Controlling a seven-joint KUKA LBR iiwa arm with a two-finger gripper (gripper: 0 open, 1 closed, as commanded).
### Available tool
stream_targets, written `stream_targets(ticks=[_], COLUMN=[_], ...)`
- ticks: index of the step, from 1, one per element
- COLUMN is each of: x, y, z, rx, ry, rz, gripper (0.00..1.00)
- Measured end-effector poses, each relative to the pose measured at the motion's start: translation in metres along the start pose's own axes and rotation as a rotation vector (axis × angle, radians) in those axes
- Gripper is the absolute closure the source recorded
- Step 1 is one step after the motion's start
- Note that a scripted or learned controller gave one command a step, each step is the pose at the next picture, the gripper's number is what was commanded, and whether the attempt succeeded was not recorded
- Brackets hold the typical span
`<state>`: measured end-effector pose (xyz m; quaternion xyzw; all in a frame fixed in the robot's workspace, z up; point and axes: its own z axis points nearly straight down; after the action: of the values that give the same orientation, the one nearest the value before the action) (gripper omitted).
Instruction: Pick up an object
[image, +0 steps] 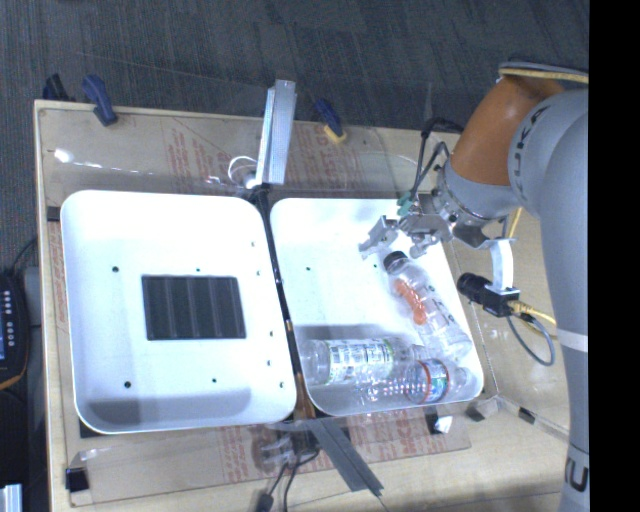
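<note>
Down in the right bin (330, 240), three clear plastic bottles crowd its right wall and near edge. One slim bottle with an orange inside (422, 300) lies at a slant along the right wall, its dark cap pointing toward the far right corner. A larger bottle with a printed label (350, 358) lies on its side across the near edge, and a ribbed bottle with a red ring (430, 380) lies just beside it in the near right corner, the two seeming to touch. The slim bottle's lower end runs down toward the ribbed one. The gripper (405, 235) sits over the far right part of this bin, right at the capped end of the slim bottle; whether its tool is spread wide, narrow, or holding anything cannot be told from this slant. Above it rises the grey arm with its orange band (490, 125), reaching in from the right. The left bin (100, 250) carries a dark ribbed rectangle (193, 307) near its middle. A grey upright bar (275, 130) stands at the far edge between the two bins, and blue clamps (98, 97) grip the bench's far edge.
</note>
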<state>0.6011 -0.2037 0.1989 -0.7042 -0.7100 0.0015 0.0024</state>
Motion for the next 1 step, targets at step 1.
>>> stream_targets(ticks=[1], x=[0.0705], y=[-0.0317], z=[-0.0471], rx=[0.000], ry=[0.001], rz=[0.269], gripper=[0.00])
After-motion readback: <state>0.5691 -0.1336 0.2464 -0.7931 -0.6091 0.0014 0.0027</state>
